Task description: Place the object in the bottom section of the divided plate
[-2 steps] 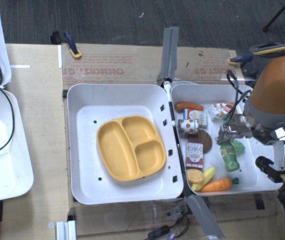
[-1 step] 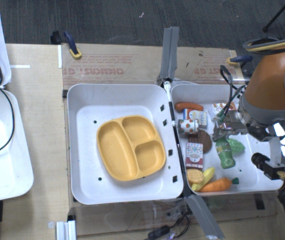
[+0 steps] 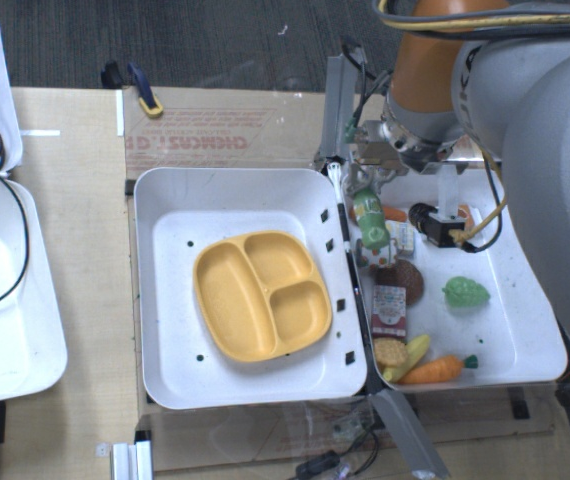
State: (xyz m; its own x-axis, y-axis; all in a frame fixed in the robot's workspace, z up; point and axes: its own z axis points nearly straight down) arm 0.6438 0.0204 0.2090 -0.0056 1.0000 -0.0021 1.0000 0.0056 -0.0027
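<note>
Gripper point(image 3: 369, 180) hangs over the right bin's point(image 3: 521, 298) cluttered plastic food, above a green bottle point(image 3: 371, 220); its grip state is unclear. Smooth yellow divided plate point(image 3: 262, 295) sits in the left bin point(image 3: 165, 278).

Just behind the left white bin point(image 3: 155, 298), a flat sheet of brown cardboard point(image 3: 215, 133) on the worktop carries red printed lettering that stands upside down to the camera, too faint to read with certainty. In the right bin point(image 3: 525, 298), a small dark red packet point(image 3: 389, 310) bears a pale label whose print is too small to make out. No other text can be read.
</note>
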